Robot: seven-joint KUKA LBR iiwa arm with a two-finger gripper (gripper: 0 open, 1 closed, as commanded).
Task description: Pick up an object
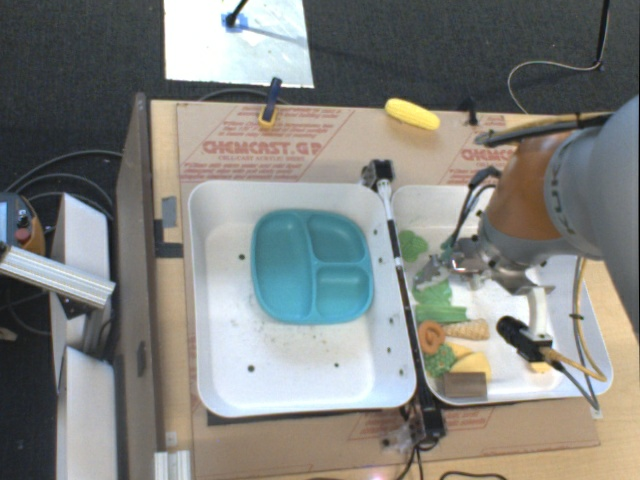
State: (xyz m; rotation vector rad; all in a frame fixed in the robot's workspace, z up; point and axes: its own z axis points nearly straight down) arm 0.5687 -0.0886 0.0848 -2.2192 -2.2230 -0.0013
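My gripper (pixel 447 265) is low inside the right bin (pixel 580 388), over its left part, with the arm coming in from the right. It sits right by a cluster of green leafy toy pieces (pixel 436 301), and one more green piece (pixel 412 244) lies just up-left of it. Nearer the front of this bin lie an orange ring (pixel 431 337), a pale corn-like piece (pixel 470 329), a yellow wedge (pixel 473 364) and a brown block (pixel 464 386). I see nothing lifted clear of the bin floor.
The left bin (pixel 225 368) holds a teal divided plate (pixel 311 266). A yellow banana-like object (pixel 412 114) and a small yellow-and-blue tool (pixel 270 105) lie on the cardboard behind the bins. A thin rod with a dark head (pixel 381 180) runs along the bins' shared wall.
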